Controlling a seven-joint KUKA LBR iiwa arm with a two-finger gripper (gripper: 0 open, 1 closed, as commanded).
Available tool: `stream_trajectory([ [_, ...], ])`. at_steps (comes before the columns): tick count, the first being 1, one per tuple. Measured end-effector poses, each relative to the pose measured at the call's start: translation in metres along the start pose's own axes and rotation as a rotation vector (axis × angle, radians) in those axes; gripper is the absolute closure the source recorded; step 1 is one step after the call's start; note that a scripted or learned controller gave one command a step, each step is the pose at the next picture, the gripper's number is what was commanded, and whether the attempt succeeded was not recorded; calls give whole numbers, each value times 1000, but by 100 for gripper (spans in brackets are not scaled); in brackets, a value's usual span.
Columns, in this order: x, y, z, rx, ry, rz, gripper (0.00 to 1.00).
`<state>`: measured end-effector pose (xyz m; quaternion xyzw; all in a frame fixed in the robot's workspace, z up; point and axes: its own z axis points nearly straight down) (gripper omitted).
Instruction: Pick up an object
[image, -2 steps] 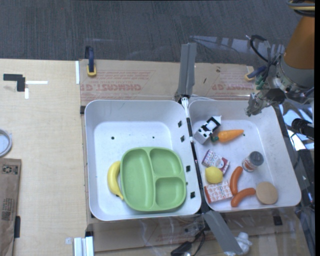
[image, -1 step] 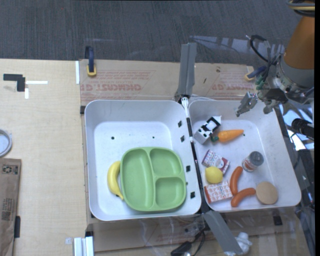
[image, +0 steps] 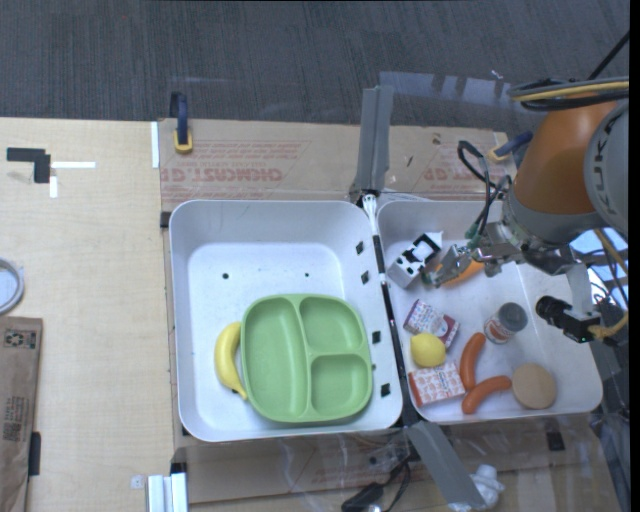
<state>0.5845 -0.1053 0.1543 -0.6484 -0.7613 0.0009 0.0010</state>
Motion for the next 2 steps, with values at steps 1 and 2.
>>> stream_trajectory([
  [1, -31, 43, 56, -15, -8, -42, 0],
  [2, -53, 59, 62, -1, -1, 1, 0],
])
